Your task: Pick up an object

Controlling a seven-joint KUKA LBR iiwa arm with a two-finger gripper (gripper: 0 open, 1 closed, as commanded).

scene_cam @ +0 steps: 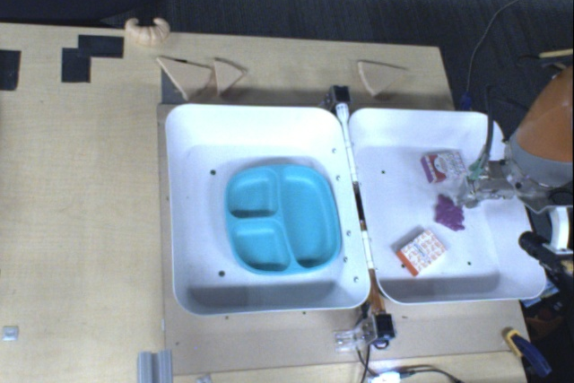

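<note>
A: The gripper point(473, 186) is hanging in the right white bin point(386, 275), between the maroon-and-white packet point(443, 165) and the small purple crumpled piece point(449, 213); I cannot tell its opening.

B: It is risking closing between them, or nudging the purple piece aside.

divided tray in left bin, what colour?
Light blue, almost turquoise. The divided tray sits in the left bin, clearest in the camera view.
</note>
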